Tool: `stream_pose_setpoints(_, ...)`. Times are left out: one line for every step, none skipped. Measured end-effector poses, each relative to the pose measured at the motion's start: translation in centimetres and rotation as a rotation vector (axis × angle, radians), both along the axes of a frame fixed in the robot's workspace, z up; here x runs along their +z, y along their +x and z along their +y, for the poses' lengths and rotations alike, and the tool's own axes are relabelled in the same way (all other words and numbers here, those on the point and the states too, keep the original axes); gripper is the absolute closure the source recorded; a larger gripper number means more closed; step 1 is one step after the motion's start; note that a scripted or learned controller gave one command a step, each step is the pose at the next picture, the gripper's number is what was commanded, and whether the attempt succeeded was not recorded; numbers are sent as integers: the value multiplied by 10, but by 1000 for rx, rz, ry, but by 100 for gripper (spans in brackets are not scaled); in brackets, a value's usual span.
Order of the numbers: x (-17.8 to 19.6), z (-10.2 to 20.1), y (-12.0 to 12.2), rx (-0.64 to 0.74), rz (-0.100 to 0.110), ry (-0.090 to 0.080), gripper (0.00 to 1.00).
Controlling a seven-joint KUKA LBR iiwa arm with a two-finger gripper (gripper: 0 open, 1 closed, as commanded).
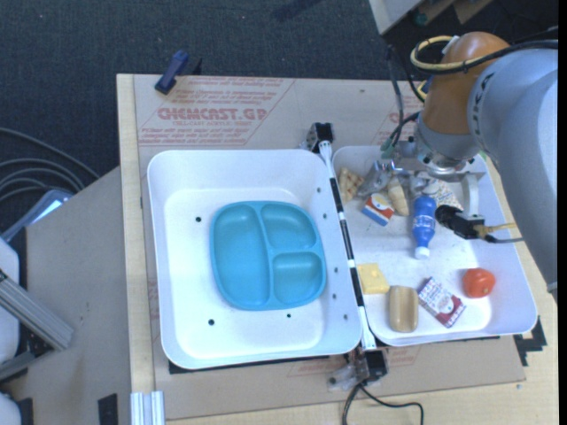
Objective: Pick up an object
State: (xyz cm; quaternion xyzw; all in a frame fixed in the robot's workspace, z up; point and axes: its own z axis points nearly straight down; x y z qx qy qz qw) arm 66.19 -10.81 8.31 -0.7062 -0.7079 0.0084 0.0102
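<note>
Bottle (423, 224) just below jaws (396, 173)

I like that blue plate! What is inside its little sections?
Nothing can be seen in the blue plate; its three sections show bare blue. It lies in the left bin and covers the bin floor beneath it.

1. Arm (496, 78): cut off by the top and right edges of the view; its base is out of frame.
2. Gripper (399, 173): fingers largely masked by the wrist housing above them; their spacing cannot be judged.
3. Pale item (398, 198) directly beneath the gripper: partly covered, identity unclear.
4. Right bin (509, 321): far wall behind the gripper hidden by the arm.
5. Small packet (440, 300), well below the gripper: print too small to read.
</note>
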Motion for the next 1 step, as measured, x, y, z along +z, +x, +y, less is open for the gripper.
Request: stream_pose_setpoints(2,6,0,-4,-2,-12,0)
